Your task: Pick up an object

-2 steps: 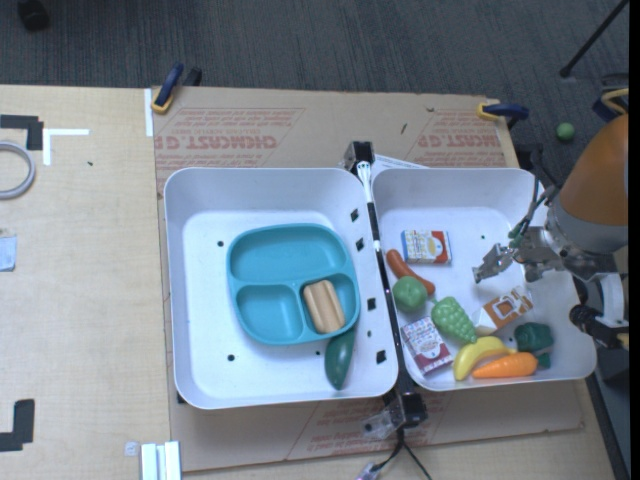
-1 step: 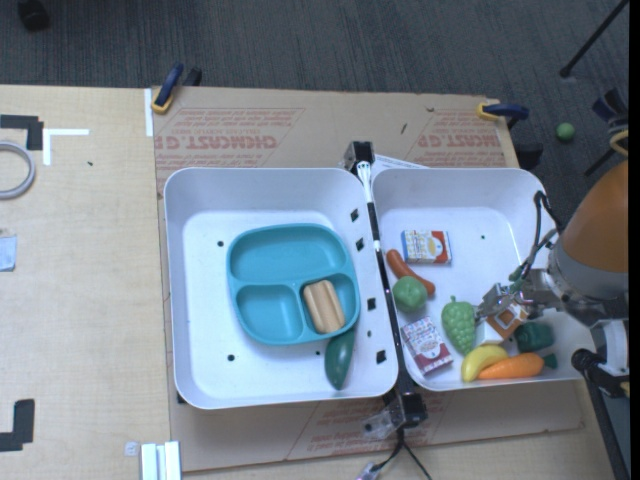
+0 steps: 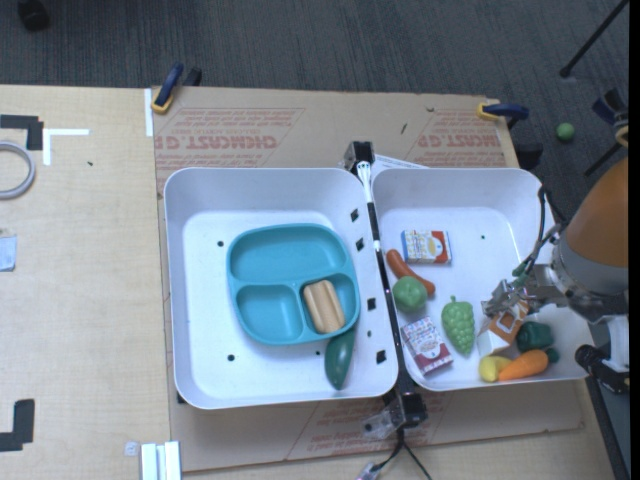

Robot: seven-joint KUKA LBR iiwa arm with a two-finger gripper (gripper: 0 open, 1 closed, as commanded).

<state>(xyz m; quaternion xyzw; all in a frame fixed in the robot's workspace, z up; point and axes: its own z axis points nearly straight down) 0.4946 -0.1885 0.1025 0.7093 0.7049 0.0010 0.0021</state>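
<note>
A: Where was the gripper?
B: Low in the right bin, near its right wall, just above a small orange-white packet.
A: Fingers?
B: Could not tell if open or closed, too small and blurred. Nothing was seen between them.
A: And the nearest obj?
B: The packet, just on the near side of the tips; carrot lay nearer still, long axis left-right

This looks like a robot lab. A wooden bench has a sheet of cardboard held down by blue and yellow clamps. Two white bins sit on it, with toy food inside. A grey and orange robot arm reaches in. The floor is dark carpet.
</note>
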